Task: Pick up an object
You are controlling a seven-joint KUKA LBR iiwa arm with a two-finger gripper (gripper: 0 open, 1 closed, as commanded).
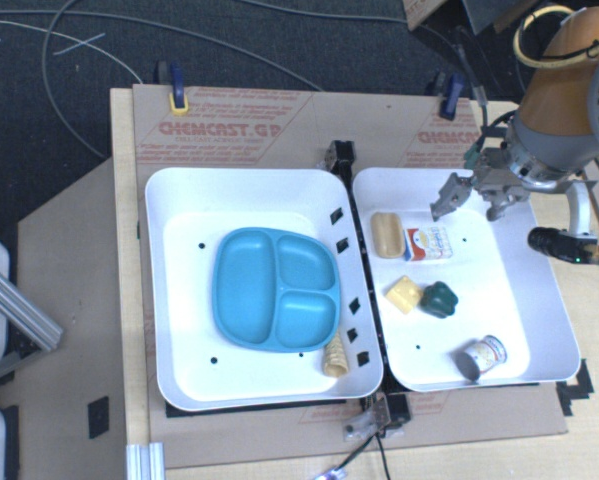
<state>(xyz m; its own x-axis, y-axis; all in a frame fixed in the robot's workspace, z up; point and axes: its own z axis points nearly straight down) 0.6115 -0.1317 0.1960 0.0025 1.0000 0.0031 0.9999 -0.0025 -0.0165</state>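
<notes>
Wooden bench, two white bins side by side, left bin, right bin

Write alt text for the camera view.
A grey arm's two-finger gripper hangs open over the right white bin, which holds a tan block, a small carton, a yellow wedge, a green lump and a small can. The left white bin holds a blue divided plate.

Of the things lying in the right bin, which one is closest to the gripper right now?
The small white carton with red and blue print, just below the gripper. The tan bread-like piece lies farther left; the yellow block, green lump and can lie lower down.
</notes>
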